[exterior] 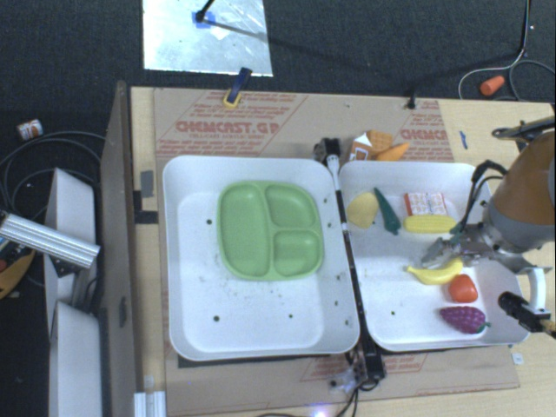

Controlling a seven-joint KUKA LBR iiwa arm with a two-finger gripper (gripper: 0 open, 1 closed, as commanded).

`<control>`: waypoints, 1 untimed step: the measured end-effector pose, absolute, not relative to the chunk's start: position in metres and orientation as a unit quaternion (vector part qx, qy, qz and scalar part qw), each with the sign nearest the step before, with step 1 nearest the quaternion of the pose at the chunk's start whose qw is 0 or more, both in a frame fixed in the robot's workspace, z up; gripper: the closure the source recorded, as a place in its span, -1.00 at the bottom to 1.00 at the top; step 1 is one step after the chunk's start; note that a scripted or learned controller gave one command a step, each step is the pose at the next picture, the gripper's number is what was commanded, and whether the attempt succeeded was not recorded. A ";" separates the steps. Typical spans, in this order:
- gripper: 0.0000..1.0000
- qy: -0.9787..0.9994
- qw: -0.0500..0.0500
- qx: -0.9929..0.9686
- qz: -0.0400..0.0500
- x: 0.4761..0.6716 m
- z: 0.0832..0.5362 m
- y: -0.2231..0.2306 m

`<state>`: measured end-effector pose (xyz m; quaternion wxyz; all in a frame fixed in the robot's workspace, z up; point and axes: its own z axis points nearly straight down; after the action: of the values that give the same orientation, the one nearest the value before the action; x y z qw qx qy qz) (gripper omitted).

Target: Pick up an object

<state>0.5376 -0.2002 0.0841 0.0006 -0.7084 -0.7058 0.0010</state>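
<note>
So the end effector (pixel 437 254) is down in the right bin (pixel 382 320), tips sitting right at the top edge of the banana (pixel 437 273). Honestly can't tell if it's released or clenched, it's just a blurry grey lump from this angle, and I can't tell if the banana is actually gripped. The arm (pixel 526 198) comes in from the right, orange band sitting over the bin's right rim.

Around it: a red tomato-looking thing (pixel 463 288) just below-right of the banana, touching or nearly so, and a purple bunch of grapes (pixel 464 319) below that near the front wall. Above the banana there's a yellow oblong piece (pixel 429 224), with a small red-and-white box (pixel 425 203) just behind it. Further left, a lemon (pixel 363 208) with a dark green stick-like item (pixel 387 210) beside it.

Left bin (pixel 195 320) holds a green divided plate (pixel 268 230), roughly centred. Behind the bins on the tabletop (pixel 287 124) there's an orange carrot-ish object (pixel 391 152).
</note>
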 end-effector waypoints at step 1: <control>-1.00 -0.709 0.002 -0.705 0.000 0.496 0.084 -0.142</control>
<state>0.4964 -0.1416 0.0838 0.0021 -0.7052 -0.7091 0.0000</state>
